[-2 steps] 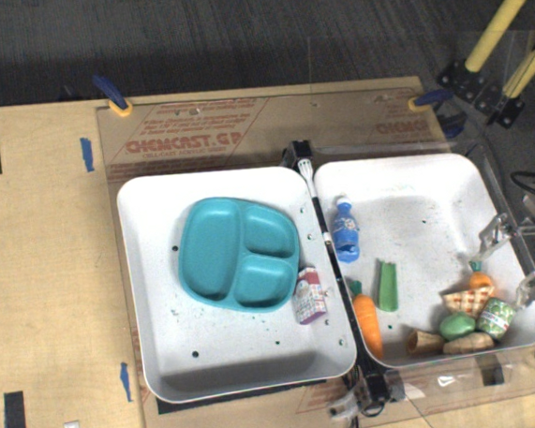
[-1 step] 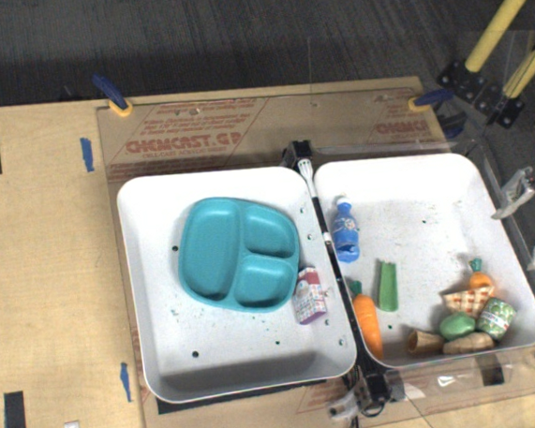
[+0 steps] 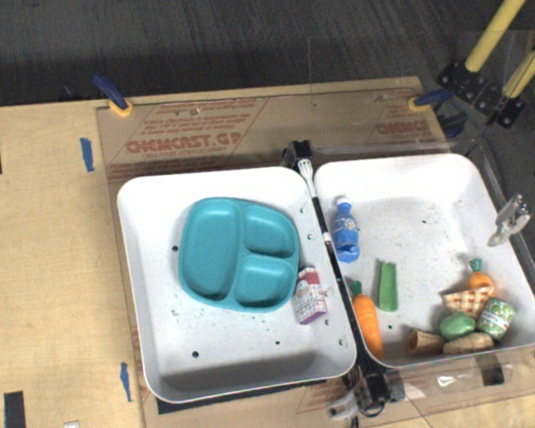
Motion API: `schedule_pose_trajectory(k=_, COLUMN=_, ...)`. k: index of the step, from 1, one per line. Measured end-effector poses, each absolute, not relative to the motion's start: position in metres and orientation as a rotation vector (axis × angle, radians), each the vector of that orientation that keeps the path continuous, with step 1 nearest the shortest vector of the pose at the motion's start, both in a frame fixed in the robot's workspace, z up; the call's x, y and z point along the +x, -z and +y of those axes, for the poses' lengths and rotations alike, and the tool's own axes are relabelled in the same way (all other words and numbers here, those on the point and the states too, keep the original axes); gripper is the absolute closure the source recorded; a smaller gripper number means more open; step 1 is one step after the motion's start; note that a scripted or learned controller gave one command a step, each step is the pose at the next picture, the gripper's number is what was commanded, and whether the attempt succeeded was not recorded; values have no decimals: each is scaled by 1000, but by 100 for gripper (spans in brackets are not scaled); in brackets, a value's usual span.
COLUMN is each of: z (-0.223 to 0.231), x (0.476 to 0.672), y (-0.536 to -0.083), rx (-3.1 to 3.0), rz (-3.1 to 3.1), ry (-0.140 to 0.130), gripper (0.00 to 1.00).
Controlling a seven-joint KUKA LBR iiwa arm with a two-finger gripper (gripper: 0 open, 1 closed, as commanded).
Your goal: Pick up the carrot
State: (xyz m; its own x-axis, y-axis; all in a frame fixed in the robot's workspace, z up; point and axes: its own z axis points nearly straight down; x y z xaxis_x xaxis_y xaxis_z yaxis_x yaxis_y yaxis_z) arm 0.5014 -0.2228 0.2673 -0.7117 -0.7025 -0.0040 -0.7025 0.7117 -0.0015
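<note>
Orange carrot, teal plate, blue bottle, white bins.

Glossy white plastic bins on a matt cardboard sheet

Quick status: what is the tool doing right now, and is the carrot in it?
Tool: at the right bin's right wall; open or shut cannot be told. Orange carrot lies by that bin's left wall, away from it, not held.

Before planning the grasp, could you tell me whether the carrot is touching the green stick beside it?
Apart. The camera view shows a strip of white bin floor between the carrot and the green stick.
</note>
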Motion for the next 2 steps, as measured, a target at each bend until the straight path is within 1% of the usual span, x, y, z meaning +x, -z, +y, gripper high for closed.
schedule_pose_trajectory(k=1, z=-222, x=497, y=-257, rx=-1916, rz=2485, ry=-3, gripper=0)
schedule_pose_trajectory(k=2, z=-223, x=482, y=-295, rx=-2321, rz=2106, ry=6, gripper=0)
